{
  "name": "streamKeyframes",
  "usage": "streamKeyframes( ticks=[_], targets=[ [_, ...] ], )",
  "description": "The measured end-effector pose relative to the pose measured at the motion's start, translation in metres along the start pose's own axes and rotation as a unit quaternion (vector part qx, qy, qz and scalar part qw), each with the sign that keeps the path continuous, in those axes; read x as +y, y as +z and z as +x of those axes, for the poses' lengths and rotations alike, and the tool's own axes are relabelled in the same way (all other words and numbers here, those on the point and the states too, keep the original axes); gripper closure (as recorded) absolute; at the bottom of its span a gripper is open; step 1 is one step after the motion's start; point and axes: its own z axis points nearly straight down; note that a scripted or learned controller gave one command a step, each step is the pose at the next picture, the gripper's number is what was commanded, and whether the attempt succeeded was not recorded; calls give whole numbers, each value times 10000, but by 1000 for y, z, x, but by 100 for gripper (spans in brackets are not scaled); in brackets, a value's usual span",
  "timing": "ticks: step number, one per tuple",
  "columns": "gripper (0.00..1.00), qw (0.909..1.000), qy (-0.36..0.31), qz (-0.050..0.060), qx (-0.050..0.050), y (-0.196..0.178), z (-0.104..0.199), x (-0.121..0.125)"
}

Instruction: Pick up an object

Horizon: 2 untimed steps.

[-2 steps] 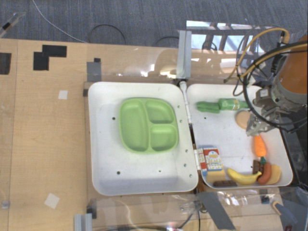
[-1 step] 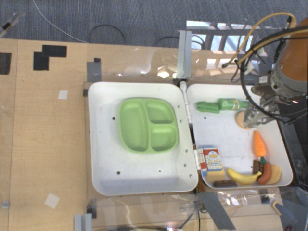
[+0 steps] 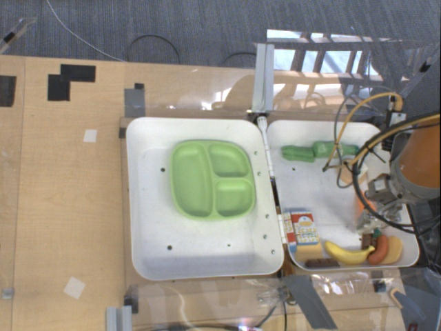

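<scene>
Overhead, the desk (image 3: 62, 212) is pale wood grain with black square marks at its upper left and small pale tags stuck on it; beyond its far edge lies dark grey ribbed carpet crossed by a thin cable.

Two shallow white bins sit side by side. The left bin (image 3: 148, 254) carries a green sectioned plate (image 3: 210, 179) lying flat near its middle. The right bin (image 3: 306, 185) holds a green toy (image 3: 318, 151) along its far side, a small carton (image 3: 303, 228) with red and blue print against the dividing wall, a banana (image 3: 349, 253) near the front rim, a brown block (image 3: 322, 262) just beside the banana, and an orange-brown item (image 3: 388, 248) in the front right corner. The carton's print is too small to read.

The arm (image 3: 417, 167) enters from the right, its orange band above the wrist, with yellow and black cables looping around it. The tool (image 3: 370, 227) points down over the right bin's front right part, near the banana's tip and the orange-brown item. Whether it is released or clenched I cannot tell.
</scene>
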Motion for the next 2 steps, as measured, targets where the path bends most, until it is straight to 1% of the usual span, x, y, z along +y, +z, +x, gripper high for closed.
streamKeyframes(
  ticks=[1,2],
  targets=[
    [100,9996,261,117,14,-103,-59,-58],
    [100,9881,-1538,42,25,-63,-21,12]
  ],
)
